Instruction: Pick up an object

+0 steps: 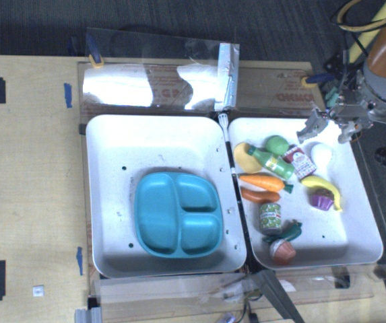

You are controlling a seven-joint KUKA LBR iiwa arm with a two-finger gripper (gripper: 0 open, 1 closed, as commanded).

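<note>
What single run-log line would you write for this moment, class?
phase: approach | gripper: open, above right bin far edge, holding nothing | nearest: white egg | left bin: blue divided plate

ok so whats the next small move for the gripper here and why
Probably lower the gripper toward the white egg-shaped object just beneath it. The gripper hangs over the right bin's far corner with nothing visible between its fingers, and that object lies closest, slightly apart from the cluttered toy food.
</note>
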